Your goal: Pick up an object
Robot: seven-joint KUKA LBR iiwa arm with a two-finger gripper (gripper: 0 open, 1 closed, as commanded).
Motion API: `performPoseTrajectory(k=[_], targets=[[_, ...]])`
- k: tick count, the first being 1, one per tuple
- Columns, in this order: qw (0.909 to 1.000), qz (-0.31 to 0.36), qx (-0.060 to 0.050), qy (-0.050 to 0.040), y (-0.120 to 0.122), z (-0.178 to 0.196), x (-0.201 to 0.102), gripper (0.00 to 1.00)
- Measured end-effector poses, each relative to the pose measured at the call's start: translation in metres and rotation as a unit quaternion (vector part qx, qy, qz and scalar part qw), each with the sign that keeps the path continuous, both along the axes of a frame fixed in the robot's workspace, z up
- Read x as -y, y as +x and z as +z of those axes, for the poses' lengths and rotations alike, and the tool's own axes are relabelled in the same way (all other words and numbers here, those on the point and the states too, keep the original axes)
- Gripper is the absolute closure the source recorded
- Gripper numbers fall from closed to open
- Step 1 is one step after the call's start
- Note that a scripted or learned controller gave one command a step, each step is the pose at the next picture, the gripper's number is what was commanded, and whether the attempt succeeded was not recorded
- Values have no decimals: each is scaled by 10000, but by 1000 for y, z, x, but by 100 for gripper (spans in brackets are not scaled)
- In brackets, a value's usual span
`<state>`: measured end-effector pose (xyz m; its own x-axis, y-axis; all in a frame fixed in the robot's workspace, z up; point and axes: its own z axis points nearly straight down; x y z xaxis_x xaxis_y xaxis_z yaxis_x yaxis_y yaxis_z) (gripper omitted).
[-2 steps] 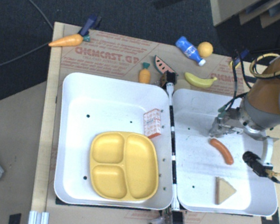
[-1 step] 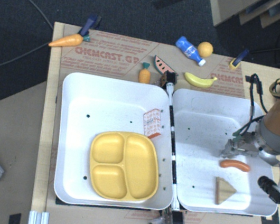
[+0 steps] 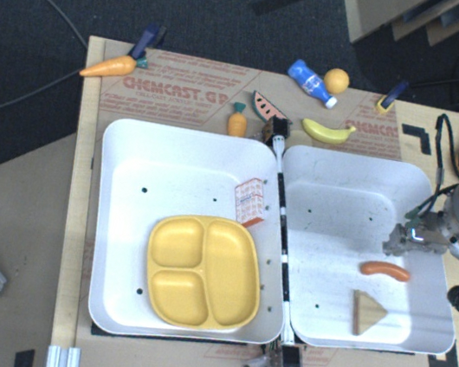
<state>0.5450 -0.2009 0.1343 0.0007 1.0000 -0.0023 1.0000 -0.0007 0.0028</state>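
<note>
A: What lies nearest the gripper [image 3: 401, 241]?
B: One smooth orange sausage [image 3: 385, 270], just below it in the right bin [image 3: 344, 181]; one tan wedge [image 3: 368, 312] lower still.
A: Fingers?
B: Cannot tell. Far left, one yellow three-compartment plate [image 3: 202, 270] and one red-printed packet [image 3: 249, 200].

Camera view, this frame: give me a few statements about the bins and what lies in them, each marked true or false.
1. The yellow divided plate lies in the left bin. True.
2. The hot dog lies in the left bin. False: it lies in the right bin, just below the gripper.
3. The banana lies on the bench, behind the bins. True.
4. The wedge rests on the yellow plate. False: it lies on the right bin's floor.
5. The carrot lies inside the right bin. False: it lies at the bench's far left corner.
</note>
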Motion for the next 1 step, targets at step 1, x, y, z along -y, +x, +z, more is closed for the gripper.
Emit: performPoseTrajectory(k=[1], targets=[[10000,-2,9,-3,0,9,0,100]])
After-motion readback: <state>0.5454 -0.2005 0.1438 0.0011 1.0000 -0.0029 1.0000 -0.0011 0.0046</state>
